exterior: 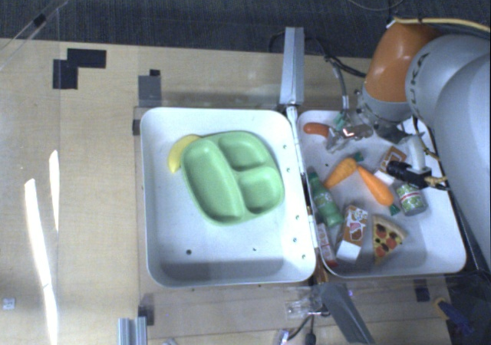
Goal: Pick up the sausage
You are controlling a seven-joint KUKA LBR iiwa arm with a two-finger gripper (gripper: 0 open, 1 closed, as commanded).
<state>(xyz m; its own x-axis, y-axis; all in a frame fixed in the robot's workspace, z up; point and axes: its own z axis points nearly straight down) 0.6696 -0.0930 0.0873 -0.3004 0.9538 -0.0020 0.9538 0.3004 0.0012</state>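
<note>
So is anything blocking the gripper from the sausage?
Nothing visible does. The gripper is right beside the sausage, at the back of the right bin. The carrots lie nearer the front, out of the way.

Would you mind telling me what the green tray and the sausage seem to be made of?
The green tray looks like moulded plastic with a matte finish: uniform colour, rounded compartments, soft sheen. The sausage appears to be a plastic or rubber toy, smooth and evenly orange-red; it is too small to say which.
</note>
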